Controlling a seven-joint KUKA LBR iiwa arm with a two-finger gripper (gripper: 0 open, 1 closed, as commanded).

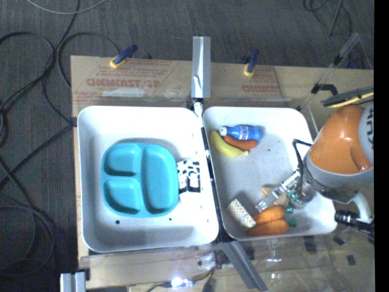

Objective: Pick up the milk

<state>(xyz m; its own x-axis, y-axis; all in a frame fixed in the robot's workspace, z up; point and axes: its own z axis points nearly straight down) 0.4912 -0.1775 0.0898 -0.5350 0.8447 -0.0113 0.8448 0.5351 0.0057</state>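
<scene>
Honestly, the gripper (281, 194) hung low in the right bin (276, 115) just above the carrots (267, 221); how it stood, I couldn't tell. The milk (189, 176), a cow-patterned carton, lay in the left bin (91, 163) touching the blue tray (141, 178).

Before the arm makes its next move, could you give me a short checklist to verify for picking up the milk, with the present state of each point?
1. Milk carton found: ok, it lies in the left bin, beside the blue divided plate.
2. Tool over the milk carton: not ok, it is in the right bin, close to the carrots.
3. Top of the milk carton uncovered: ok, nothing lies on it.
4. Room on both sides for a grasp: cannot tell; it sits between the plate and the bin wall.
</scene>
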